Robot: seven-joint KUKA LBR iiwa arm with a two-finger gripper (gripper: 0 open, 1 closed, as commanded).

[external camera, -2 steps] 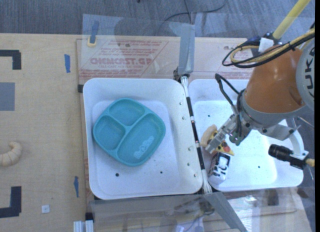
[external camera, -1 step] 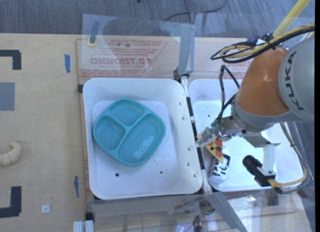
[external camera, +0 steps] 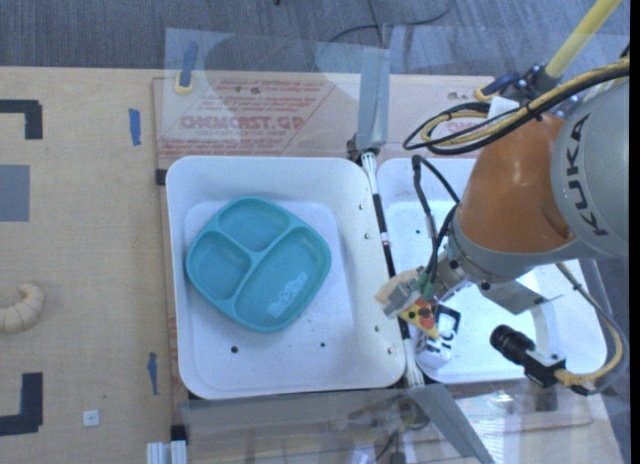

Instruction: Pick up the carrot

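The gripper point(external camera: 425, 314) hangs low at the right bin's point(external camera: 400, 214) near-left corner — something orange-red, perhaps the carrot point(external camera: 428, 318), lies beneath it. Whether the fingers are closed cannot be told. Next likely: grip, then lift straight.

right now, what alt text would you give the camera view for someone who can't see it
A grey and orange robot arm reaches in from the right over the right white bin, its gripper low near the divider between the bins. The left white bin holds a teal divided plate. A pale curved object lies on the wooden bench at far left.
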